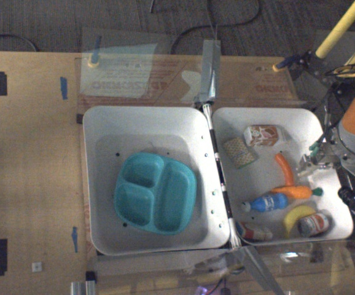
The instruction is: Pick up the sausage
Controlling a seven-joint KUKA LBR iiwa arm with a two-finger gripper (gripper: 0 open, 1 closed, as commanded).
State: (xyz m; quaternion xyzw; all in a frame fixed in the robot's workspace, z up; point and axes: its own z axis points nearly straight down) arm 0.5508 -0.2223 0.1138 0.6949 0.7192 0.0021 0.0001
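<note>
Reaching in over the right bin (325, 128), the arm's fingers (309, 160) hover beside the sausage (284, 168), their spread unclear.

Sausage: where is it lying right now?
The sausage lies in the right bin, toward that bin's right side, just above the carrot and left of the gripper.

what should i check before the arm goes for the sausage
1. Sausage in view, lying in the right bin: ok.
2. Sausage top uncovered: ok.
3. Space around it: not ok, its lower end meets the toy carrot.
4. Gripper above the sausage: not ok, it sits off to the right.
5. Gripper finger state: cannot tell.
6. Blue bottle and banana apart from the sausage: ok.
</note>
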